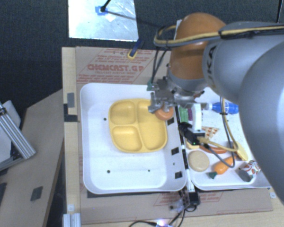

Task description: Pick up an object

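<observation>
While the gripper [160, 107] hangs over the right edge of the yellow tray [136, 126] in the left bin [97, 141], we see a small orange object [165, 113] directly under it, touching the tray's rim. We cannot tell if the fingers are spread or pinching it (wrist blocks them). Remaining candidates sit right, in the other bin [236, 181]: round disc [199, 161], carrot [221, 167].

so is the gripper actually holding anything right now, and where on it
It cannot be told. The gripper is low over the right edge of the yellow divided plate, with a small orange object right under it, but no clear hold shows.
</observation>
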You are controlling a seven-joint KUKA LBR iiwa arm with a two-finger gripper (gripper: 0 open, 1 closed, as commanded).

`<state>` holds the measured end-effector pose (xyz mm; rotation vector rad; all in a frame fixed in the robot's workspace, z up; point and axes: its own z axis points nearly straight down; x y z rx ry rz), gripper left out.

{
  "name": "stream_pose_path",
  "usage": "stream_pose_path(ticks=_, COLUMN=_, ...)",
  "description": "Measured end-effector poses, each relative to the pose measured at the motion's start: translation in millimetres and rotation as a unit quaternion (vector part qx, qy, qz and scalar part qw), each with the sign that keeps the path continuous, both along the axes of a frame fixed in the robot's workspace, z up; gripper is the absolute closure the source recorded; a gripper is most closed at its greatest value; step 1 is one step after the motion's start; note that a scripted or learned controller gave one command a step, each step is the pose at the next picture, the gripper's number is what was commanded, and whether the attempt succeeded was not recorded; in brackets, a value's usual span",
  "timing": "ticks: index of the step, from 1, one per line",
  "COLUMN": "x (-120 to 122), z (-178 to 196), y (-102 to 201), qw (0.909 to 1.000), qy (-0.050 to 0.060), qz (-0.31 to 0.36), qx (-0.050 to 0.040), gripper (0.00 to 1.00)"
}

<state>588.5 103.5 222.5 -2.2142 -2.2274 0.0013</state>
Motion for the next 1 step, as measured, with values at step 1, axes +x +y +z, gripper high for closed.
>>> stream_pose_path(ticks=1, x=-1.5, z=-1.1, y=-4.9, qw=1.0, qy=0.0, qz=-0.002, qx=-0.0002, gripper=1.0)
